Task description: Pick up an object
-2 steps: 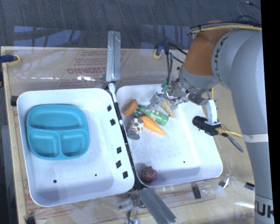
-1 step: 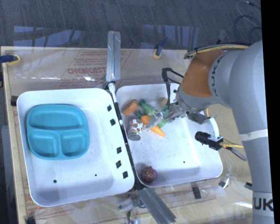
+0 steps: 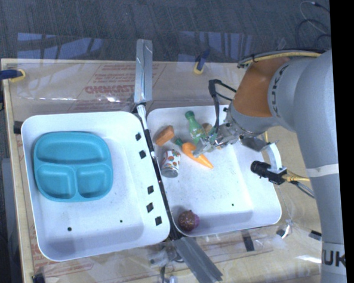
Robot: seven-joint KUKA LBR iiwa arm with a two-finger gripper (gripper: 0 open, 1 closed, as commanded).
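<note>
The arm [image 3: 294, 95] reaches in, hand [image 3: 214, 138] lowered leftward.

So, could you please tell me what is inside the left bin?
A blue divided tray lies in the left bin, toward its far left. Its three compartments look bare. Whatever is beneath the tray is covered.

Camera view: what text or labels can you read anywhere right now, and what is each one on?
"UK": grey letters on the arm at the lower right, cut off by the frame edge.
Red print on the board behind the bins: mirrored and blurred, not readable.
Can label: too small to read.
</note>
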